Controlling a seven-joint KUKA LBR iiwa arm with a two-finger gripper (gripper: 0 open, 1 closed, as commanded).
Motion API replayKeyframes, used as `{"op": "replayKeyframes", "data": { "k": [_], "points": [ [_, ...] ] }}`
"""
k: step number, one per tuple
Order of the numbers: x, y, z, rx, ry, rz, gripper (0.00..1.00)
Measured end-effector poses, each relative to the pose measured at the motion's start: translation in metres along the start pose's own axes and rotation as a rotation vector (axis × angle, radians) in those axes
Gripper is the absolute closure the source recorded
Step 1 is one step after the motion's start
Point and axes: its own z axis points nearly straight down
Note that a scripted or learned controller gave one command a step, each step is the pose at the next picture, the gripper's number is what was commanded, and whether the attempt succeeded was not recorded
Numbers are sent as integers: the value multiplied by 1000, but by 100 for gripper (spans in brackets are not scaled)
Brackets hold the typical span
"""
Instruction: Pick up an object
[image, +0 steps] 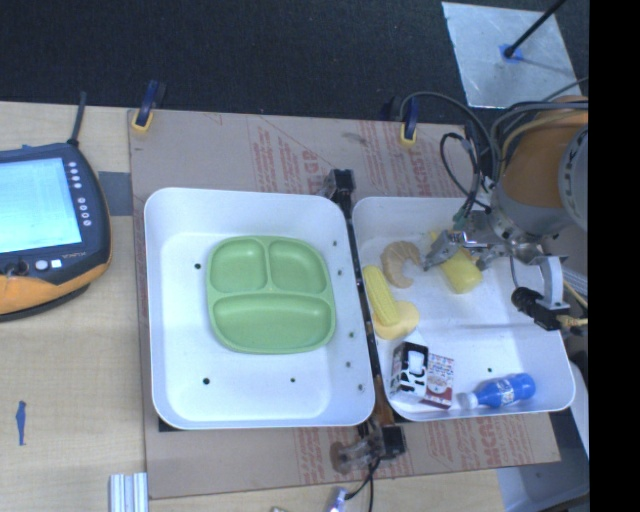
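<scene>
Down at the front of the right bin lies a blue bottle. Farther back, the hand hangs beside a yellow block; whether it grips is unclear. Closing off-centre could nudge the block away.

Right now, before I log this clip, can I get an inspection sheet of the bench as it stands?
Surface: brown cardboard sheet on a wooden bench, bearing two shallow white bins side by side.
Job's things: right bin holds a yellow corn cob, a tan curved piece, a small yellow block, a black, white and red packet and a blue bottle.
Clutter: green divided plate in the left bin.
Grippers: gripper low in the right bin, beside the yellow block; grasp unclear.
Cables: black cables looping above the arm.
Surroundings: teach pendant at left; blue clamps on the cardboard's far edge.
</scene>
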Motion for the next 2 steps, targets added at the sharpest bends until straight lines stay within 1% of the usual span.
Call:
{"op": "replayKeyframes", "data": {
  "k": [1,2],
  "points": [
    [-12,-11,15,0,0,-1,0],
    [-13,-11,4,1,-1,-3,100]
  ]
}}
